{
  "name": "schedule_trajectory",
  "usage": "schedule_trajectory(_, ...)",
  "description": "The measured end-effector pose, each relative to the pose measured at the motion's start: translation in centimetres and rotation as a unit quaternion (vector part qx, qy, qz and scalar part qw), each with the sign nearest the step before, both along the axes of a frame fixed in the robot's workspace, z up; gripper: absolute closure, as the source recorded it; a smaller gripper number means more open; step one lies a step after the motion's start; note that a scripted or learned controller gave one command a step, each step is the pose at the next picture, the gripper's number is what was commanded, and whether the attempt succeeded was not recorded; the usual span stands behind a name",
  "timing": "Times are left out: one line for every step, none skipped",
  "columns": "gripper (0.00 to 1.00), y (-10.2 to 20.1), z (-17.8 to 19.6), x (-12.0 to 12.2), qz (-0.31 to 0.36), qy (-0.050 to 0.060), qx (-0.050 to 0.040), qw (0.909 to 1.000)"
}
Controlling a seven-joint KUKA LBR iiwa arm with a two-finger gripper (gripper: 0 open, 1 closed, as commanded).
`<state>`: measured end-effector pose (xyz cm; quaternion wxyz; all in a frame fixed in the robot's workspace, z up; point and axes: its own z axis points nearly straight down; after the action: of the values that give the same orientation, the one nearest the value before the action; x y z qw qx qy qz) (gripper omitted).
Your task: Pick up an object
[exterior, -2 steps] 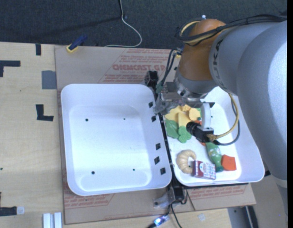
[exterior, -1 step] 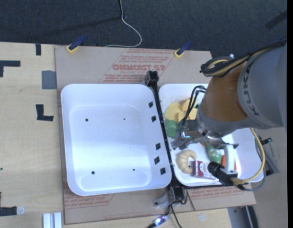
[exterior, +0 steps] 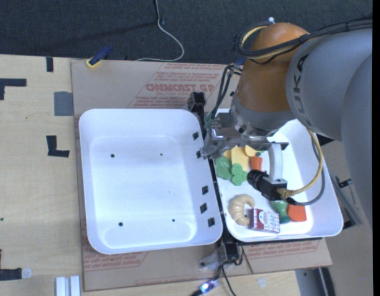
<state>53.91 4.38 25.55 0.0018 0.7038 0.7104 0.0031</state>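
Note:
My gripper [exterior: 234,144] hangs low over the far left part of the right bin [exterior: 322,224], under the arm's orange band [exterior: 270,73]. Just below it lie a yellow piece [exterior: 239,156], a green toy [exterior: 231,170] and a small orange piece [exterior: 256,163]. The wrist hides how the gripper meets them. Toward the bin's near side lie a tan croissant [exterior: 240,206], a red and white packet [exterior: 263,220] and a green and orange piece [exterior: 289,211].
The left bin [exterior: 140,184] stands beside the right one, and a row of black clips [exterior: 205,193] runs along the shared wall. A black connector with a yellow cable [exterior: 267,185] hangs over the right bin. Cardboard [exterior: 171,88] underlies both bins.

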Motion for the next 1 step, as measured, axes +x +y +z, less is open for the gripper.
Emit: schedule_trajectory(1.00, 7.91, -6.25, -1.41, -0.001, 0.007, -0.0008, 1.0000)
